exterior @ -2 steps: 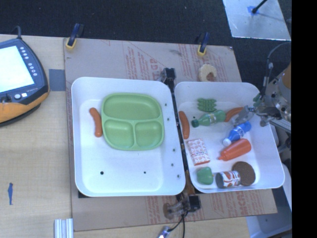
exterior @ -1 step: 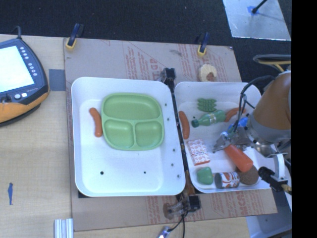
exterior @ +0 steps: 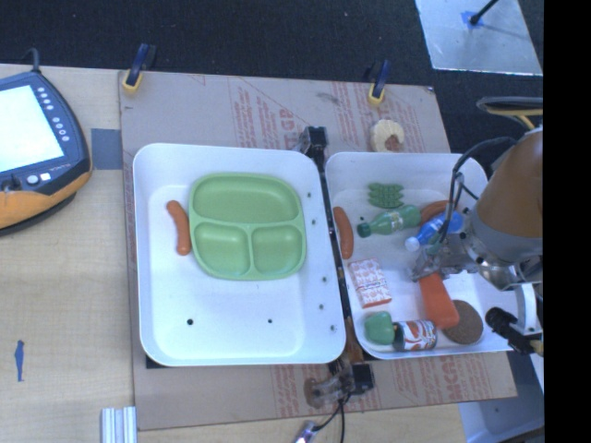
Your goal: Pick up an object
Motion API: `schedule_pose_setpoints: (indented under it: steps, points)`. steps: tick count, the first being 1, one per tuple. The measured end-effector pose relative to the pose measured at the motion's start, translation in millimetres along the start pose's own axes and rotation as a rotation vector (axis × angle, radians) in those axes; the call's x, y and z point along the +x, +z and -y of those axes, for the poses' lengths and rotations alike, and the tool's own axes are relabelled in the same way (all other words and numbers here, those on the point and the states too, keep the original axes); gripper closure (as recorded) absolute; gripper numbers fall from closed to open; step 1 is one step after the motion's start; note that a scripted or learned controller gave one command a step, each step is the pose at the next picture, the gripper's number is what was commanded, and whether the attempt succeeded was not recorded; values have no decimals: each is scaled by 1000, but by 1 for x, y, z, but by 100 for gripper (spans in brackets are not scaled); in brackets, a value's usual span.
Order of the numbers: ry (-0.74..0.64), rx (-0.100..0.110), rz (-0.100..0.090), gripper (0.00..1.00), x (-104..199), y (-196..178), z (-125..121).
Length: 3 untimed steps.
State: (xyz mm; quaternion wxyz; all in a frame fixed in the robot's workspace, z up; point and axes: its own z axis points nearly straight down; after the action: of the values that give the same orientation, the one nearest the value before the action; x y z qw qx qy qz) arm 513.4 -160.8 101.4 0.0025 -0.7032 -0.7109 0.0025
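An orange carrot [exterior: 440, 301] is lying slantwise in the right bin [exterior: 404, 166], its upper end just under the gripper [exterior: 430, 266] (contact is hard to tell). A green bottle [exterior: 390, 221] and a blue-capped bottle [exterior: 430, 233] are lying beside each other just above it.

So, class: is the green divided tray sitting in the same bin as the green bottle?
No: the green divided tray lies in the left bin, while the green bottle lies in the right bin.
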Motion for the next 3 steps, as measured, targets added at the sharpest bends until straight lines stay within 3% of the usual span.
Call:
schedule_pose_setpoints:
  steps: [1, 2, 3]
  points:
    - [6, -4, -1, 100, 74, -91, -49]
    - [7, -3, -1, 0, 74, -91, -49]
    - [6, -4, 1, 0, 53, -23, -112]
